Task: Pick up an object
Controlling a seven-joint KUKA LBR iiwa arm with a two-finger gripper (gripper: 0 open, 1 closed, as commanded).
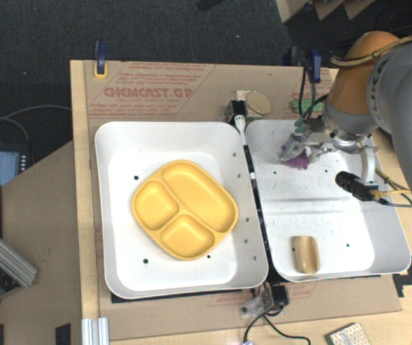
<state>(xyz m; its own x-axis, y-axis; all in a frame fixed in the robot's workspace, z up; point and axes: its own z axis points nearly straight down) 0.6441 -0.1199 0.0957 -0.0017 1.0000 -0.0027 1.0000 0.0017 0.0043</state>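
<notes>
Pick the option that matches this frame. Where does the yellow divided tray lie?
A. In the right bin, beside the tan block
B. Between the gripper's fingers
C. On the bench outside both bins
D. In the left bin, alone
D: the yellow divided tray lies flat in the left bin, while the tan block sits in the right bin, where the gripper is.

Two white bins (pixel 112 214) sit side by side on a tabletop (pixel 155 92) of printed brown board. Dark carpet (pixel 119 13) lies beyond.
</notes>
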